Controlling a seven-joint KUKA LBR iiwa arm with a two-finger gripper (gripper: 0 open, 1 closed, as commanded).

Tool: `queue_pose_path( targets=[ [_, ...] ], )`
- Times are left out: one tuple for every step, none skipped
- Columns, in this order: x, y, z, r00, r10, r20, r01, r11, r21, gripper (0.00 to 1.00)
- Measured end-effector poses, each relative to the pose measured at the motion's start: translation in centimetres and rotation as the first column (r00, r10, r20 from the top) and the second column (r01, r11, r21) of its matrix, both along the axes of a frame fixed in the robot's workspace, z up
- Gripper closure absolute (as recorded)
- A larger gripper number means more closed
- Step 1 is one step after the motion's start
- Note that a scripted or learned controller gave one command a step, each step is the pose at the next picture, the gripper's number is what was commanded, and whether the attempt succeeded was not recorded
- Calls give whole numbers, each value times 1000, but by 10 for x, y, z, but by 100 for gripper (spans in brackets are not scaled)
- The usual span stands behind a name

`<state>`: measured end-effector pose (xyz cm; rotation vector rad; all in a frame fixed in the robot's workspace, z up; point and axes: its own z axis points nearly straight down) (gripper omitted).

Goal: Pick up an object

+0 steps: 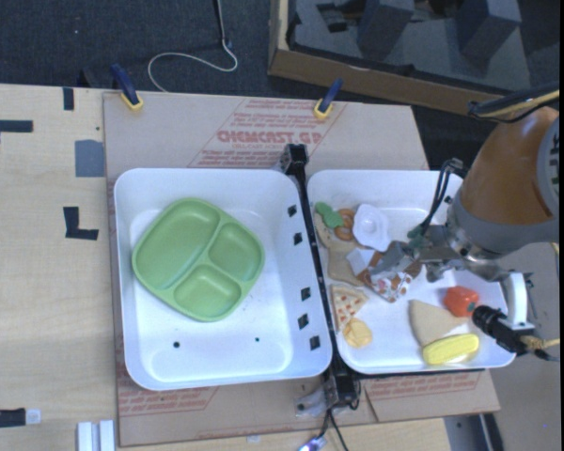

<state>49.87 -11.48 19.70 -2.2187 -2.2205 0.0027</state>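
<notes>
Toy food pieces, small, multicoloured, possibly plastic, under pincer

Divided plate in left bin; toy foods, perhaps, crowd right bin

Two white bins, one green tray

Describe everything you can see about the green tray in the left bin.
The green tray is pale green, looks like plastic, and is a rounded square with three compartments: one large, two smaller. It lies flat and face up, turned at an angle, in the far-left part of the left bin. It touches nothing but the bin floor.
</notes>
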Motion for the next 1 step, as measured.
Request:
queue_pose_path(
  targets=[
    [33,-7,-90,1000,-2,10,2,1000,-5,0]
  ],
)
